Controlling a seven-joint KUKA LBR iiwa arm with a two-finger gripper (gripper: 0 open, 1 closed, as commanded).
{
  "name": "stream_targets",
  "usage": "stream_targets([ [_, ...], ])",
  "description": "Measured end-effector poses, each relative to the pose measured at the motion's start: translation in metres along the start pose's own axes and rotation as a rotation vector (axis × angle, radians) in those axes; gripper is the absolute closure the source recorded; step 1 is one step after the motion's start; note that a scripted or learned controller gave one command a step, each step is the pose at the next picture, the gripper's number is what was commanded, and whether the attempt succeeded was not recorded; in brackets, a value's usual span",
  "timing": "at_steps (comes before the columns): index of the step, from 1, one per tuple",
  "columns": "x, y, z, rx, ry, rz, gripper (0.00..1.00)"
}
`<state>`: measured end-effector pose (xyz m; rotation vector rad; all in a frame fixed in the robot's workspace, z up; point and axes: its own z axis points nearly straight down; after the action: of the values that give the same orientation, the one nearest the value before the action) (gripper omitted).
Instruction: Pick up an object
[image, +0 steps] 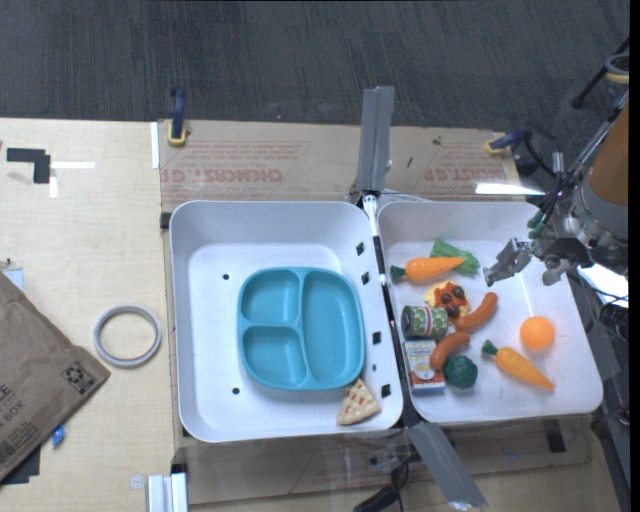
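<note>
gripper (528, 262): fingers spread, nothing between them, hovering over right bin (580, 400) | candidates: carrot (437, 267) just left, sausage (477, 312) below, both resting in bin | progress: no pick yet; descent, closure, lift outstanding

- Dark grey carpet floor (300, 55) runs along the counter's far edge.
- The light wooden counter (80, 240) carries a cardboard sheet (270, 165) clamped at its far corners.
- A tape ring (127, 334) lies near the counter's left edge, beside a brown cardboard box (35, 385).
</note>
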<state>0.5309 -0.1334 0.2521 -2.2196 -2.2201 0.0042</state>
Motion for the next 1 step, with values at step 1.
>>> stream_targets([
  [1,0.0381,0.0273,0.1604,-0.003,0.0,-0.095,0.0],
])
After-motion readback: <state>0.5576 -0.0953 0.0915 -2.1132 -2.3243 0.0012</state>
